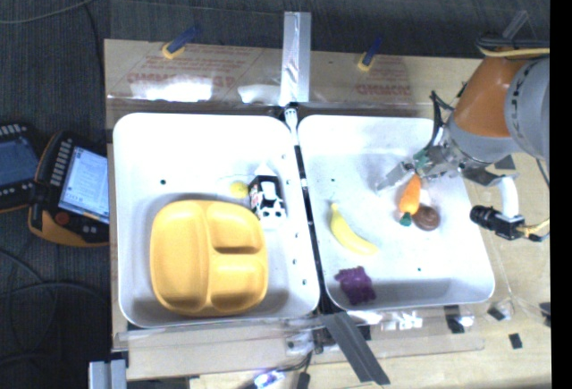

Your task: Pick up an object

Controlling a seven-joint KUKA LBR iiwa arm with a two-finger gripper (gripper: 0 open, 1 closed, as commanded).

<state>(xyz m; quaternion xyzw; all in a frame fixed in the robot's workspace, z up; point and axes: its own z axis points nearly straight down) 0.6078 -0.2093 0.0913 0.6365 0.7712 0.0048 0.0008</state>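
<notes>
Gripper [418, 167] sits just above the carrot [409, 197], whose long axis runs down-left; I cannot tell its opening.

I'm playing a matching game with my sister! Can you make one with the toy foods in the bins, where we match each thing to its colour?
Things:
1. banana
2. carrot
3. grapes
4. divided tray

Colours and places:
A. purple, near the front of the right bin
B. orange with a green tip, right beside the gripper
C. pale yellow, on the left side of the right bin
D. deep yellow, filling much of the left bin

Pairs: 1-C, 2-B, 3-A, 4-D
</notes>
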